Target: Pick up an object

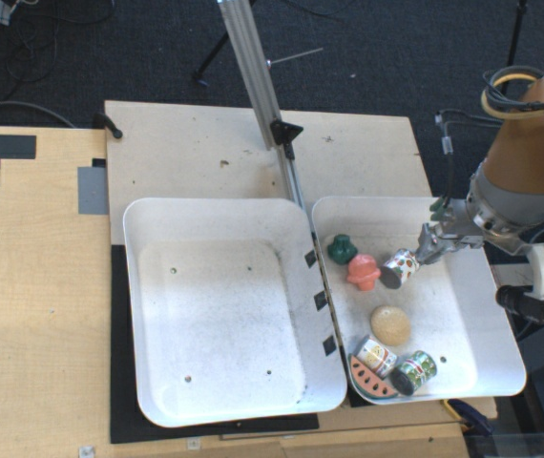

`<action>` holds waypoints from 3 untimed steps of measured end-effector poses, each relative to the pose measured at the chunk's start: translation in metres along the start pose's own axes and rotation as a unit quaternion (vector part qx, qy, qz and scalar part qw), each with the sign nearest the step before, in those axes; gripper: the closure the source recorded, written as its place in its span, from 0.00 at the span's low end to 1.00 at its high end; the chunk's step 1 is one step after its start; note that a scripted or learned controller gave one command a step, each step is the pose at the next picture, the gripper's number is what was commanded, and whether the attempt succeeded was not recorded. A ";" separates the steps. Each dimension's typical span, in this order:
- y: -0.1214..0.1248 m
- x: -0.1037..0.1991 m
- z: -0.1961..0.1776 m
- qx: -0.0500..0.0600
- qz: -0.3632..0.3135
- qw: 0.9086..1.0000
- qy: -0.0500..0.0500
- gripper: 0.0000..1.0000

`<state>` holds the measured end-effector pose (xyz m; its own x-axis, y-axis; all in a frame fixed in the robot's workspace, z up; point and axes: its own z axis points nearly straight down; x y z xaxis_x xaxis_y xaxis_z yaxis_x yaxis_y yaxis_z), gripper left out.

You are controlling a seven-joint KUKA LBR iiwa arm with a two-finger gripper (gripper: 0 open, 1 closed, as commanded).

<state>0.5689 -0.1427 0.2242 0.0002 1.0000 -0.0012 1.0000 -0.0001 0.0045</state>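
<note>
The gripper (423, 252), claw state indeterminable, sits at 3 o'clock of a small can (399, 268): rigid, light, slippery; grasp its sides.

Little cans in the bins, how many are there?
3, all in the right bin: one can right by the gripper, one can near the front edge, and one green can beside it. None look hidden.

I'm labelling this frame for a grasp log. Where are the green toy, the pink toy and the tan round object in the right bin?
green toy (341, 249), camera view, its top.
pink toy (364, 272), camera view, middle of its body.
tan round object (390, 325), camera view, centre of its upper surface.
</note>
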 end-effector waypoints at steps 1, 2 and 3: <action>0.001 -0.001 -0.033 0.002 0.000 1.000 0.000 1.00; -0.007 0.042 -0.034 0.004 -0.002 1.000 0.002 1.00; -0.008 0.094 -0.034 0.004 -0.002 1.000 0.002 1.00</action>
<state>0.5609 -0.0489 0.2584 -0.0042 1.0000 0.0026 1.0000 0.0042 -0.0039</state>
